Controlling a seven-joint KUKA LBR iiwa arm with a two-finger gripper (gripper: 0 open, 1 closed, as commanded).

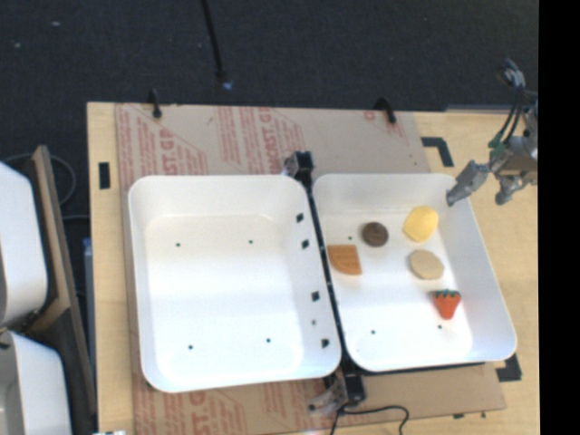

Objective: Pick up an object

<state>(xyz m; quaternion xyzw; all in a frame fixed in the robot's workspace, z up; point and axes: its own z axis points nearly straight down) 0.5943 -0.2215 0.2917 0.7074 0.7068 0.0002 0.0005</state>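
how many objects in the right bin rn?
5, all in the right bin: brown round piece, yellow piece, orange-brown piece, beige oval, red strawberry-like piece nearest the front. None look hidden.

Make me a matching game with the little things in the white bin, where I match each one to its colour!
Things:
1. strawberry toy
2. round piece beside the bin's middle
3. flat piece nearest the divider
4. lumpy piece closest to the gripper

Colours:
A. yellow
B. orange-brown
C. red
D. dark brown

Pairs: 1-C, 2-D, 3-B, 4-A

All four lie in the right bin. The gripper is above that bin's far right corner.
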